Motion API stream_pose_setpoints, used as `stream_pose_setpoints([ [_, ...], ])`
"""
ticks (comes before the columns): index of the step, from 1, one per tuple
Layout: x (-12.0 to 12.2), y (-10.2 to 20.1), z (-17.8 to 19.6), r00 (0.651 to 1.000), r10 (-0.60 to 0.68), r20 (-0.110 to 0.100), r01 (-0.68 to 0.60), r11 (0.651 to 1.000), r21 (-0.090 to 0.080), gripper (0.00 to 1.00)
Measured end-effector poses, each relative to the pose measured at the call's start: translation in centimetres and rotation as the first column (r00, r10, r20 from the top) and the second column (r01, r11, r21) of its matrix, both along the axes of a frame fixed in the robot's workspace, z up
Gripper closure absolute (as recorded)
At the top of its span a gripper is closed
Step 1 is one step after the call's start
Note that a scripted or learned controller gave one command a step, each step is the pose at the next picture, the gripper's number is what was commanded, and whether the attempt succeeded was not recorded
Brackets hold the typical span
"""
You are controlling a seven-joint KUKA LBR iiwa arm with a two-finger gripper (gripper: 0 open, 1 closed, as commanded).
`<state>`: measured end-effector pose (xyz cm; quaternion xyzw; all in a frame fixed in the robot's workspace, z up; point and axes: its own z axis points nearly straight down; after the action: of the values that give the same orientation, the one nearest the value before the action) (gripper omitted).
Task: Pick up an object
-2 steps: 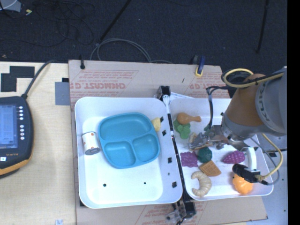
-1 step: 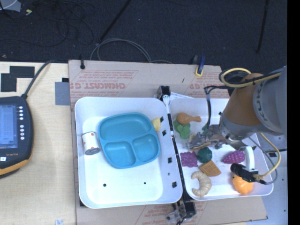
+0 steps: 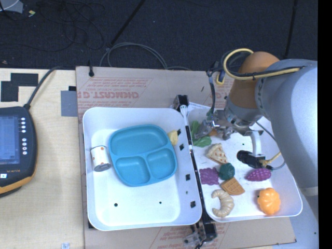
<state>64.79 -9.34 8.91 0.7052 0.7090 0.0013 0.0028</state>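
Grey arm's gripper (image 3: 217, 126) low over far left of right white bin (image 3: 290, 204), above green leafy toy (image 3: 201, 140); finger state cannot tell.

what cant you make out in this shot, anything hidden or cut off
- Gripper: the wrist hides the fingers, so their state is unclear.
- Green toy: partly under the gripper; shape unclear.
- Yellow item: tucked behind the blue tray; too little shows.
- Can: label too small to read.

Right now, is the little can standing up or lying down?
Lying down. The can rests on its side in the left bin, beside the blue tray.
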Motion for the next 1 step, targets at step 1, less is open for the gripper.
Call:
stream_pose_setpoints([
  [1, -7.34, -0.86, -0.17, 1.0, -0.008, -0.013, 0.008, 1.0, 0.004, 0.0],
])
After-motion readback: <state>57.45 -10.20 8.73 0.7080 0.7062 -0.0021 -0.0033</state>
